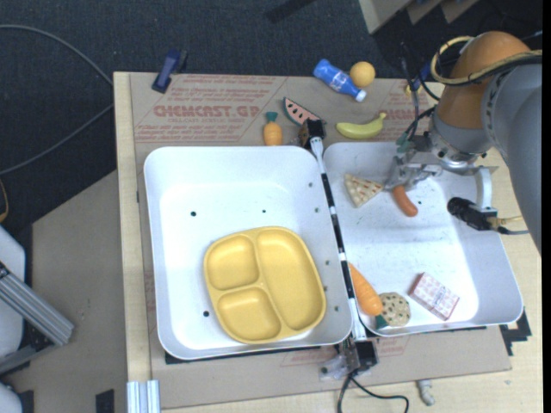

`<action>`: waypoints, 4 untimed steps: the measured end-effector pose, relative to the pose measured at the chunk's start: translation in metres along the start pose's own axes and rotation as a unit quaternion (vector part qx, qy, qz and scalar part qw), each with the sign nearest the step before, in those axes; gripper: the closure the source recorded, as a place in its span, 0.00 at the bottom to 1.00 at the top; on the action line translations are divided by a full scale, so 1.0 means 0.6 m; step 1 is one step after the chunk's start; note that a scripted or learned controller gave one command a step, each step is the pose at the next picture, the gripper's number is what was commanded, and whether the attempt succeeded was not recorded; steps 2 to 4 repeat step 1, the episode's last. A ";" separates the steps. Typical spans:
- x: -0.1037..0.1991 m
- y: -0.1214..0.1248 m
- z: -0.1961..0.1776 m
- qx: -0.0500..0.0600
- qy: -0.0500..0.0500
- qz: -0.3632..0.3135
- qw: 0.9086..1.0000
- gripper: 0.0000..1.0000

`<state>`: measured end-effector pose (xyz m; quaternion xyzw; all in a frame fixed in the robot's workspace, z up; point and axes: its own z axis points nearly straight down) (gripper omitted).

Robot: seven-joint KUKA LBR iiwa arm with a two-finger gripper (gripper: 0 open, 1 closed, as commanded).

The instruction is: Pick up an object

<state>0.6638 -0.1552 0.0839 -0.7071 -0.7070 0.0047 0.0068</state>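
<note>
Two shallow white bins stood side by side on the surface (207,110), which was covered with a brown cardboard sheet with red print. The left bin (172,188) contained one yellow plastic plate with three compartments (263,282), lying in its near half. The grey arm with the orange band reached from the right over the far part of the right bin (482,265), and its end effector (411,166) hung low there. It could not be told if the end effector was open or closed, and no object was seen in its grasp. A small red-orange toy sausage (405,201) lay on the bin floor just beside the end effector, on the near side of it. A triangular toy pizza slice (362,188) lay to the left of the sausage, near the wall between the bins. In the near part of the same bin were an orange toy carrot (365,291), a round spotted cookie (393,309) touching the carrot, and a pink rectangular block (434,294) a little to the right. Outside the bins, on the far side of the surface, lay a yellow toy banana (362,127), a watermelon slice (297,110), a small orange fruit (273,132), a blue bottle (337,79) and a yellow-orange ball (363,73) just beside the bottle.
</note>
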 end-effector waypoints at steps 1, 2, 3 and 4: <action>0.118 -0.175 -0.167 -0.009 -0.001 -0.001 1.000 1.00; 0.118 -0.175 -0.167 -0.009 -0.001 -0.001 1.000 1.00; 0.118 -0.175 -0.167 -0.009 -0.001 -0.001 1.000 1.00; 0.118 -0.175 -0.167 -0.009 -0.001 -0.001 1.000 1.00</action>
